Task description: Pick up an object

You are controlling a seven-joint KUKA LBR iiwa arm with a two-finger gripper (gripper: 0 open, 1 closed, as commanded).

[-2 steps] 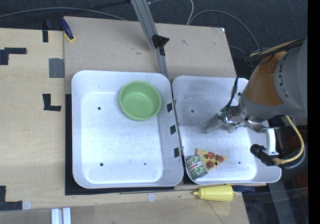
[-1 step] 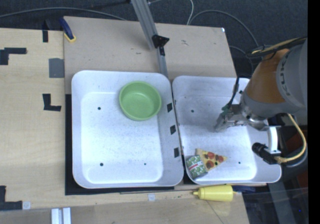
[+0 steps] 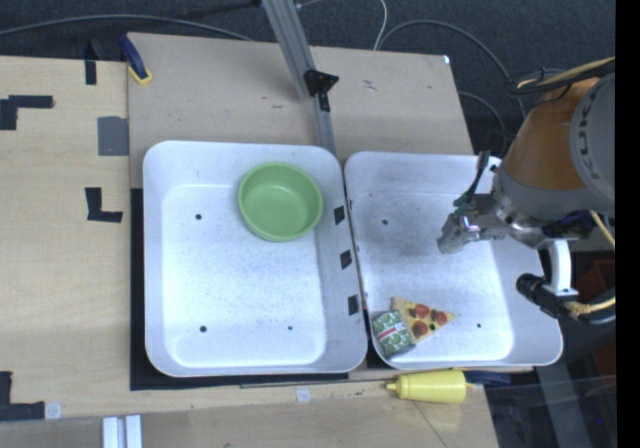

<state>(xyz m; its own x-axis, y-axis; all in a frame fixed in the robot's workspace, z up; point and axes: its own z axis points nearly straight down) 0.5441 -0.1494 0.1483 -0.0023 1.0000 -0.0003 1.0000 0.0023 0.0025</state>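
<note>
A green bowl [image 3: 280, 201] sits in the left bin [image 3: 170, 256], near its far right corner. In the right bin [image 3: 500, 336] a pizza slice toy [image 3: 425, 317] lies near the front edge, with a small green packet [image 3: 392, 333] touching its left side. My gripper [image 3: 455, 233] hangs over the middle right of the right bin, up and to the right of the pizza slice, apart from it. Nothing shows between its fingers.
A yellow bottle [image 3: 432, 386] lies on the bench just outside the front rim of the right bin. A grey pole [image 3: 285, 21] slants down to the far junction of the two bins. Cables run over the dark floor behind.
</note>
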